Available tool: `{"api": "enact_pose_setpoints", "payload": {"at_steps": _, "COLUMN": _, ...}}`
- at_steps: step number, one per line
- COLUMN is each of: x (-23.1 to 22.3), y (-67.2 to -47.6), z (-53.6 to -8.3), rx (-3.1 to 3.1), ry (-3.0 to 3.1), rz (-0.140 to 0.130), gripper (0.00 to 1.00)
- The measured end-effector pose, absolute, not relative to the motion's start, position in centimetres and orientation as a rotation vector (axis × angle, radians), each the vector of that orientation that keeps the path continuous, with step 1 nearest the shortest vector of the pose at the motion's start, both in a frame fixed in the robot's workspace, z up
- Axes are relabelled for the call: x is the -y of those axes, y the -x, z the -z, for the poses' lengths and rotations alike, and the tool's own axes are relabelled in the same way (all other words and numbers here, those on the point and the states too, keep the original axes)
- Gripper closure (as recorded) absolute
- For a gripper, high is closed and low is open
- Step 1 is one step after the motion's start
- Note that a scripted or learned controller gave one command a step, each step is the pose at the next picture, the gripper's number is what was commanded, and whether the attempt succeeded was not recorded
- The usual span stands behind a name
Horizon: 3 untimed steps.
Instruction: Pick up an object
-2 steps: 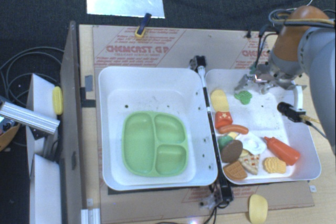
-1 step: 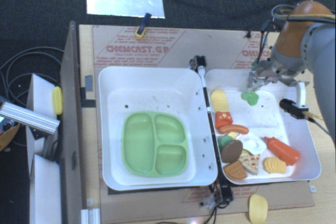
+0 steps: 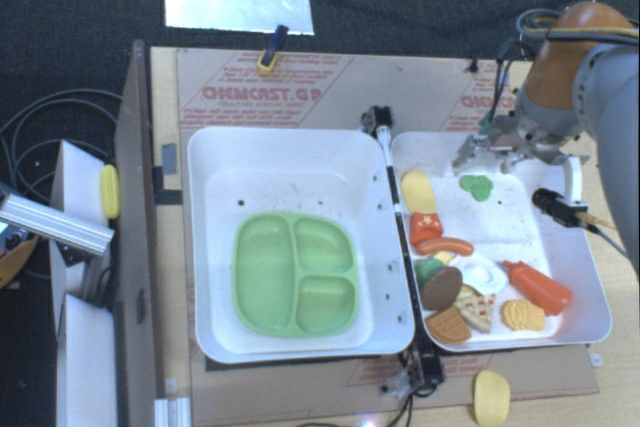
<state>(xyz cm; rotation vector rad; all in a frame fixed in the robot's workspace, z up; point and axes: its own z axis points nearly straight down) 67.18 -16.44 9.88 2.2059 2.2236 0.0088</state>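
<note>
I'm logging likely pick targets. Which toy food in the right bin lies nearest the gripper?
The small green leafy piece, lying just below the gripper near the bin's far end; the other foods cluster toward the near side.

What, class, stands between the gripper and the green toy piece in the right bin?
Nothing visible. The gripper hangs at the right bin's far end, with the green piece just below it on bare floor; the other toys lie nearer the camera.

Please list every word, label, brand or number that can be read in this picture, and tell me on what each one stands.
"CHEMCAST GP", in red letters: on the brown protective sheet lying under the two white bins, left part, behind the left bin.
The same red print repeats in rows across the sheet, also at the right by the arm; those letters are too small and blurred to read.
No text can be read on the green tray or the toy foods.
</note>
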Motion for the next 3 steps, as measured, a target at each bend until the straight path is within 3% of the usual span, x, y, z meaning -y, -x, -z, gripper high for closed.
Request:
{"api": "enact_pose_setpoints", "payload": {"at_steps": 1, "x": 16.4, "y": -64.7, "z": -8.4, "rx": -2.223, "ry": -2.22, "rz": 0.002, "gripper": 0.0}}
{"api": "enact_pose_setpoints", "payload": {"at_steps": 2, "x": 16.5, "y": -65.0, "z": -9.6, "rx": -2.222, "ry": -2.213, "rz": -0.004, "gripper": 1.0}}
{"api": "enact_pose_setpoints", "payload": {"at_steps": 3, "x": 8.4, "y": -63.8, "z": -16.8, "rx": -2.23, "ry": -2.21, "rz": -0.007, "gripper": 1.0}}
